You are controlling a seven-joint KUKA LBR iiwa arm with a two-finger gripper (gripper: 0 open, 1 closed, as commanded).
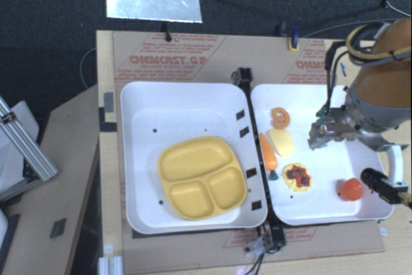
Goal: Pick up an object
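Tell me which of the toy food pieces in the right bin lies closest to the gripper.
The pale yellow cheese-like slab looks closest to the gripper, just to its left; the orange ring is nearly as close, and the red tomato lies farther.

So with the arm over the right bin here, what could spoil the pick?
1. The claw hangs over bare floor of the right bin, so closing here would likely catch nothing.
2. The carrot lies against the divider wall, leaving little room.
3. The pale yellow slice looks flat and may slip.
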